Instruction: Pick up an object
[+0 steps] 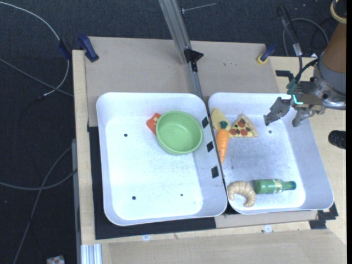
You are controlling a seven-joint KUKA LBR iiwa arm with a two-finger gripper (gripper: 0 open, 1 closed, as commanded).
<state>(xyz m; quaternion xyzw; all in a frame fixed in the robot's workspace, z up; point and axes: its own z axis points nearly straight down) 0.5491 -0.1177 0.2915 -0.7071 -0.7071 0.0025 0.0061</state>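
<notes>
Pizza slice (pixel 242 127) untouched; claw (pixel 287 114) spread wide, holding nothing, above right bin (pixel 308 164).

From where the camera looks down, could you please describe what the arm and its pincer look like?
The arm is a thick grey-brown cylinder, with an orange band by the picture's top right corner. Below it sits a metal wrist with a small teal light. The pincer has two dark grey fingers. Black cables run beside the arm.

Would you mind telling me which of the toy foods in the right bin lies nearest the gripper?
The pizza slice, lying in the bin's upper part just left of the gripper. The carrot, croissant and green bottle lie farther off.
</notes>
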